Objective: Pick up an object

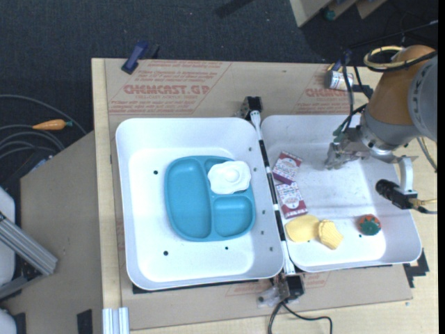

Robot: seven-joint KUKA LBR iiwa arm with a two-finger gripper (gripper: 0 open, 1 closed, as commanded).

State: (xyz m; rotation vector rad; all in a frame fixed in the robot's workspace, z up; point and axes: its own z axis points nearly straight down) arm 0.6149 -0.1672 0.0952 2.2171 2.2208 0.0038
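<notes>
Camera view: the claw (338, 155) hangs over the right bin (389, 252), toward its 12 o'clock rim; whether it is clenched or released I cannot tell. At the bin's 9 o'clock lie two red-and-white packets (288, 181). Two yellow pieces (314, 231) sit near 6 o'clock, a small red-and-green object (369, 224) at 4 o'clock. The left bin (139, 186) on the desk (174, 82) holds a blue divided tray (201, 204) bearing a white item (229, 177).

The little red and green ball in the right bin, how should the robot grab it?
Probably from straight above, fingers closing on opposite sides of the red and green ball. It looks small and round, so any pair of sides works. It sits apart from the yellow pieces, but the right bin wall is near, so across the wall-facing direction is tighter.
</notes>
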